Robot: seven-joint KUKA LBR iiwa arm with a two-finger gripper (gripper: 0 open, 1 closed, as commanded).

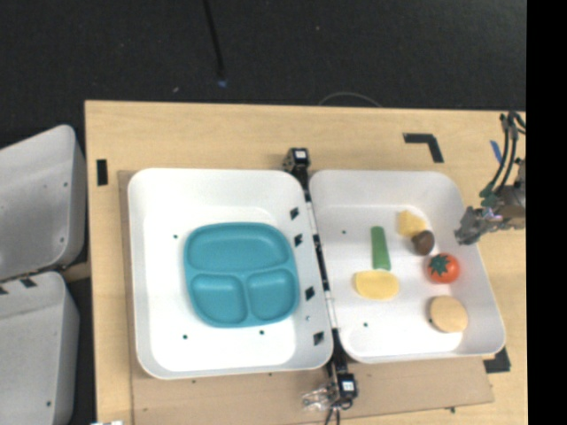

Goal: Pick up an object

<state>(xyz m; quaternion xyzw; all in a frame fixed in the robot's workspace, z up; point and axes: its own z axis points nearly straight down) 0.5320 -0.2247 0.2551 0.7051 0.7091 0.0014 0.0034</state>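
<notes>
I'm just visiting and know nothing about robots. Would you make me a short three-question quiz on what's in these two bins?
1. True or false: the blue divided tray lies in the left bin.
2. Which item in the right bin lies nearest the gripper?
A. the green stick
B. the brown ball
C. the tan round piece
3. Fill in: the red tomato has a ____ top.

Key
1. True.
2. B. The brown ball lies just left of the gripper, touching a yellow piece.
3. Green.
</notes>
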